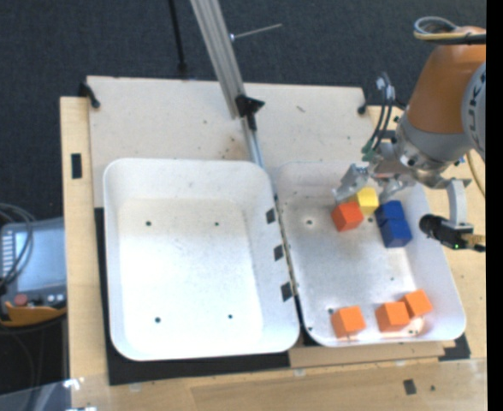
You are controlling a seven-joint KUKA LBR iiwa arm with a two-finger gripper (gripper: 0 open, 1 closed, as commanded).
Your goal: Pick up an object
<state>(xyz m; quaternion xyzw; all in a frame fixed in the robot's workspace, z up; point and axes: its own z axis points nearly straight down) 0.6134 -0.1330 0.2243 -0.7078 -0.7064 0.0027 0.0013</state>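
Gripper (364,181) over right bin (367,268), far end, finger state cannot tell | yellow block (368,199) just below it, touching red-orange block (347,216) | blue block (393,223) beside | three orange blocks (382,316) near edge

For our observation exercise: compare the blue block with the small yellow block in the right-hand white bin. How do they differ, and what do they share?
Colour: the blue block is dark blue, while the small yellow block is bright yellow. Size: the blue block looks larger and longer; the yellow block looks smaller and more cube-like. Position: the yellow block lies closer to the gripper, next to a red-orange block; the blue block lies to its right. Both sit in the right-hand white bin.
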